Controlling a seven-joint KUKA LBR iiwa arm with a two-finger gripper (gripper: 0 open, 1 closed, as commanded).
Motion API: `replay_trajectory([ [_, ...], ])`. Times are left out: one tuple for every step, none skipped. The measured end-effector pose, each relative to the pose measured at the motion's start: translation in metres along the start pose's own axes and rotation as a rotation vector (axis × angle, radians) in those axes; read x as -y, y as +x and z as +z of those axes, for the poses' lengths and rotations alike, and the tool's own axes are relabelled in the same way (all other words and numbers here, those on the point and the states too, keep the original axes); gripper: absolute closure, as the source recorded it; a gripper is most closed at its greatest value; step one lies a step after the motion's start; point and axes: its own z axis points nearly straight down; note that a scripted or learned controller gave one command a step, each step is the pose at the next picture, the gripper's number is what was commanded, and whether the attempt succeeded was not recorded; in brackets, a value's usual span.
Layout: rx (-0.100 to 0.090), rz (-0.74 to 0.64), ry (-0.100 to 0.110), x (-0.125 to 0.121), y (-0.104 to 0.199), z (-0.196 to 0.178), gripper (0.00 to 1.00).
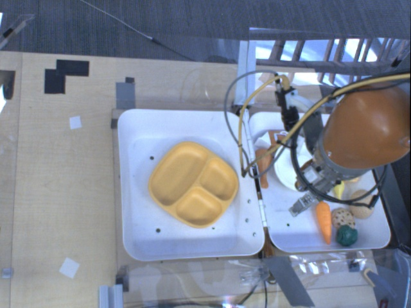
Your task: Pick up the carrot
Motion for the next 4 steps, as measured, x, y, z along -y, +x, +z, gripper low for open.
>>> replay_trajectory([
  [-0.004, 0.037, 0.007, 0.062, -0.006, -0.08, 1.0],
  [0.003, -0.428, -0.004, 0.017, 0.017, 0.003, 1.0],
  [0.0, -0.606, -0.001, 0.014, 0.054, -0.018, 1.0],
  [-0.008, -0.773, -0.002, -0.016, 0.053, 0.113, 1.0],
])
